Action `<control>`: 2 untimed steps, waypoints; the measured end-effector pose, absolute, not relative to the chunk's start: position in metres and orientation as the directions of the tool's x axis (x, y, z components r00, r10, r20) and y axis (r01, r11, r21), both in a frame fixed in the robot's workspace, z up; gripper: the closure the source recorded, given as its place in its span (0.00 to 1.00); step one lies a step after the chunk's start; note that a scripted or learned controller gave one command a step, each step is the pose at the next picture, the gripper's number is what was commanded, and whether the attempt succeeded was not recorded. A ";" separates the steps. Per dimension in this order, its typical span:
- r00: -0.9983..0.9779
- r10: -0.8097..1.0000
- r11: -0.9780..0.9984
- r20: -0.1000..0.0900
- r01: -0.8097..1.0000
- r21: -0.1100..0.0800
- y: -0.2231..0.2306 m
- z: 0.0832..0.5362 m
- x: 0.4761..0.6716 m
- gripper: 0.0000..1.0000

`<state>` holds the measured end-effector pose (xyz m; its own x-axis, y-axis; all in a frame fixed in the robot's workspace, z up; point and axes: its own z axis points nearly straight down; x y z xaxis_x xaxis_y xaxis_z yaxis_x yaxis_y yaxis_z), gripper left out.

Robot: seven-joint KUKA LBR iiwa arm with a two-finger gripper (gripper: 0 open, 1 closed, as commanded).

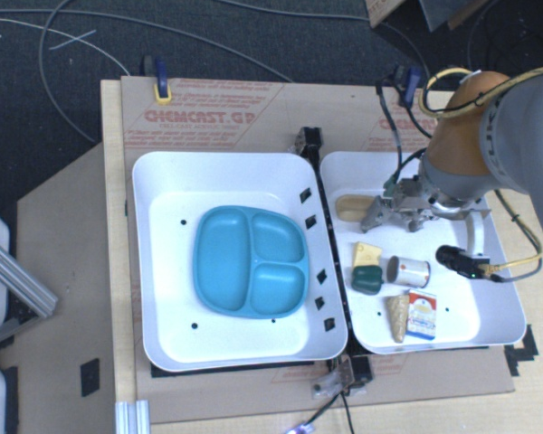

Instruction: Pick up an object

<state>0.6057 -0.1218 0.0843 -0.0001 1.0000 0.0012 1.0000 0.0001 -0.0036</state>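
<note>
In the right bin [502, 319] lie several small objects. A tan oval piece [349, 208] rests near the bin's left wall. Below it are a yellow block [368, 252], a dark green lump [366, 280] and a silver can [409, 270] on its side. A beige wedge [397, 316] and a red, white and blue box [423, 316] sit near the front. My gripper [396, 213] hangs low over the upper part of this bin, just right of the tan piece and above the yellow block. The grey arm with its orange band [462, 143] reaches in from the right.
The left bin [163, 324] holds a blue divided plate [251, 261]. A black divider with clips [319, 233] runs between the bins. A black cable with a plug [462, 260] trails off the wrist over the right bin. Cardboard lies under both bins.
</note>
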 end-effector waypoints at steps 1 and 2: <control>0.000 1.000 0.000 0.002 1.000 -0.001 -0.122 0.096 0.607 1.00; 0.001 1.000 -0.001 0.000 1.000 0.003 -0.125 0.142 0.600 1.00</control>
